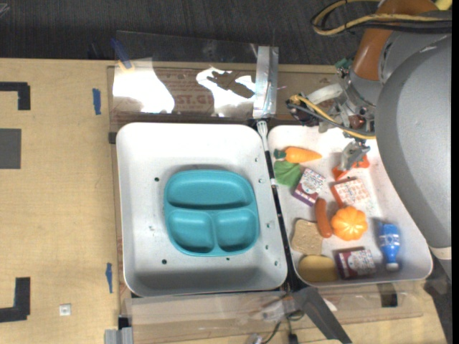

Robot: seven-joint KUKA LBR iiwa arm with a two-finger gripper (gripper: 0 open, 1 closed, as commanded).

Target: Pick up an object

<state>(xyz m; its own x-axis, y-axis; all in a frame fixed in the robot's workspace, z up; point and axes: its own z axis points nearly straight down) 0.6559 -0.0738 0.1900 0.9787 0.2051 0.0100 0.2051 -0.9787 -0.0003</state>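
Note:
The right bin (401,192) holds several toy foods: a carrot (302,153) with a green leaf (287,171), a purple-and-white packet (310,183), a red-and-white carton (352,190), a sausage (324,217), an orange fruit (349,222), a blue bottle (389,244), a bread slice (307,236), a tan roll (318,266) and a dark red packet (355,261). My gripper (351,154) hangs low over the bin's far right part, just above a small red-orange item (361,163) and the carton. Nothing is visibly lifted.
The left bin (136,192) carries a teal divided tray (211,210) at its middle. The grey arm (416,135) covers the right bin's right rim. Cables (315,110) trail by the wrist at the far edge. A shiny sheet (186,88) lies behind the bins.

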